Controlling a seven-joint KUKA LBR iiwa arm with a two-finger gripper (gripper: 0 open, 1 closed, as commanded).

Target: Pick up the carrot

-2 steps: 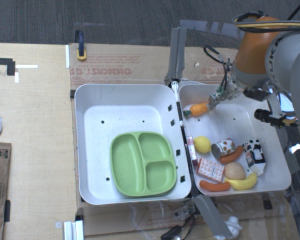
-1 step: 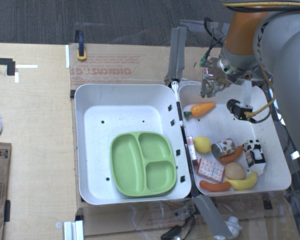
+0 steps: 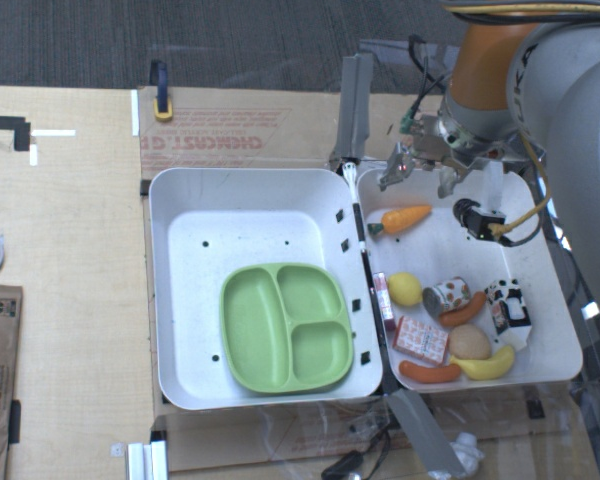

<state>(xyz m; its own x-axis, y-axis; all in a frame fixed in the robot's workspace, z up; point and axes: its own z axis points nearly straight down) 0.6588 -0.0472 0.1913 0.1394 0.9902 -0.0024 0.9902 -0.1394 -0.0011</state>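
Two shallow white bins side by side on pale wood bench. Left bin [image 3: 180, 298]: smooth glossy plastic, a few small dark spots on the floor, holding a matte light-green divided tray [image 3: 285, 325] with rounded corners and three compartments. Right bin [image 3: 550, 268]: carrot [image 3: 404, 217] lying on its side near the back left, tapered orange body, green stub at the left end, clear of the other items. Gripper [image 3: 417, 171] hanging just above and behind the carrot, metallic fingers [image 3: 391, 173] spread apart, nothing between them (carrot resting on the bin floor, not touching). Toward the front of the right bin, a clustered pile: round yellow lemon [image 3: 405, 288], small printed can [image 3: 447, 295] on its side, red-patterned flat box [image 3: 421, 339], curved yellow banana [image 3: 485, 364], black-and-white cow-patterned piece [image 3: 507, 304]. Grey arm with orange band entering from the right, black cable looped near the wrist.
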